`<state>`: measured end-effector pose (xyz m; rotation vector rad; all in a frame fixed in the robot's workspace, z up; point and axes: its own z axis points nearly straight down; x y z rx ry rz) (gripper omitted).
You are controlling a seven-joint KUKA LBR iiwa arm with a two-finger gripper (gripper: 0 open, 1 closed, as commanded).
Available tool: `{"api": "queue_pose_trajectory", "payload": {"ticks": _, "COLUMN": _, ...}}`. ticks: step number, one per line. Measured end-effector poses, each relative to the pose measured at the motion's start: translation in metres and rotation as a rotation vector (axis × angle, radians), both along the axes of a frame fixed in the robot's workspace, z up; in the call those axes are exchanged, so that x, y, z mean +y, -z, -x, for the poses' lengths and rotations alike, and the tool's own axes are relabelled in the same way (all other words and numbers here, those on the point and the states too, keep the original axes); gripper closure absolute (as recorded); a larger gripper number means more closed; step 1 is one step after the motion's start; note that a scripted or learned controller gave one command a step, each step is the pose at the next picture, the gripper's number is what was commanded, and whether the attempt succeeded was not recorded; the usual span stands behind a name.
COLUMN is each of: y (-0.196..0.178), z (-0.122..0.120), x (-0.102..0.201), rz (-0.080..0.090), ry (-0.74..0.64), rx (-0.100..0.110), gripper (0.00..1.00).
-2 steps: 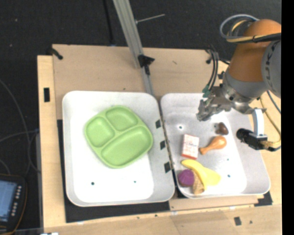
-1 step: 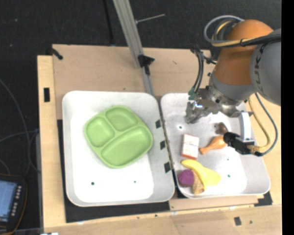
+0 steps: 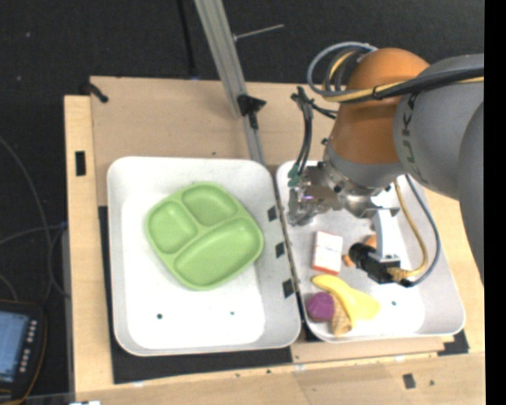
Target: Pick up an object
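- We see the gripper (image 3: 298, 202) low at the right bin's (image 3: 443, 310) left wall; its claw state: cannot tell.
- Banana (image 3: 347, 295) and white box (image 3: 327, 250) lie near, presumably targets.

Grey arm (image 3: 438, 116) reaching in from right, hand (image 3: 302, 202) low

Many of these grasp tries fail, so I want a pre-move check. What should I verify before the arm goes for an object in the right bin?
1. Targets present: ok. White box with red stripe, yellow banana and round purple object lie in the shallow white right bin.
2. Crowding: not ok. Banana and purple object touch.
3. End effector position: ok, over the right bin near its left wall.
4. End effector fingers: cannot tell.
5. Anything held: cannot tell.
6. Left bin: ok, green divided plastic plate lies flat, apart from the arm.
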<state>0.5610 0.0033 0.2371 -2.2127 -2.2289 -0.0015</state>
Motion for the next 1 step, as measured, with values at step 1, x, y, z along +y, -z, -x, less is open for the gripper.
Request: {"api": "queue_pose_trajectory", "payload": {"ticks": 1, "y": -0.0105, "z": 0.0145, "x": 0.0582, "rz": -0.002, "ry": -0.002, "rx": -0.001, "gripper": 1.0}}
